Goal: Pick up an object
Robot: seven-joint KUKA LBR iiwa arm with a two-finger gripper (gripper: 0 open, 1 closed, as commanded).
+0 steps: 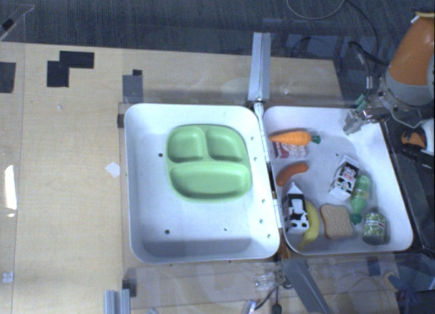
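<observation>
The right bin [380,144] holds several toy foods. A carrot [293,138] lies at its far left, with a sausage [292,170] just below it. A cow-patterned carton [295,212] and a banana [312,223] sit at the near left, and a bread slice [336,221] lies beside them. A white carton [344,177], a green bottle [360,194] and a green can [374,227] are on the right side. My gripper [355,120] hangs over the bin's far right corner, apart from all the items, with nothing seen in it.
The left bin [146,170] carries a green divided plate [208,161] in its middle. A metal post [259,68] rises behind the wall between the bins. The grey arm with its orange band [411,54] comes in at the upper right.
</observation>
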